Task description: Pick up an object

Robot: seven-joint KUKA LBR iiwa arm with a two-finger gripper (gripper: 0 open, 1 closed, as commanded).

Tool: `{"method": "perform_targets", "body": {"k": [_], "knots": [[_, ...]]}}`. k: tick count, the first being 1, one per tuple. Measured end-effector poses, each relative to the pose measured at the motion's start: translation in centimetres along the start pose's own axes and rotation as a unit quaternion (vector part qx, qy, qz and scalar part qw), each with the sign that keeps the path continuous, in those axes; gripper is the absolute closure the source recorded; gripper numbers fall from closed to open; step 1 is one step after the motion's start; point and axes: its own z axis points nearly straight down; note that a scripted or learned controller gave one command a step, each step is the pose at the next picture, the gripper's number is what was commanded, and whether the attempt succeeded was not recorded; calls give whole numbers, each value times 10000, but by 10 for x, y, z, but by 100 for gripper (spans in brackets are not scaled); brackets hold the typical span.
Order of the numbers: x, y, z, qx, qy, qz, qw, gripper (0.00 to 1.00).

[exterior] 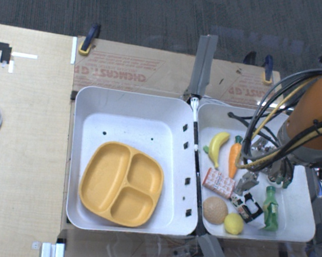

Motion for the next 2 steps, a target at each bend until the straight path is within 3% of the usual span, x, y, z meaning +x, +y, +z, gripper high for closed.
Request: {"method": "perform_targets", "body": {"k": [1,2], "knots": [[-55,-5,-72,6,-4,692,9976,0],[-79,21,53,1,2,-816,9967,0]]}}
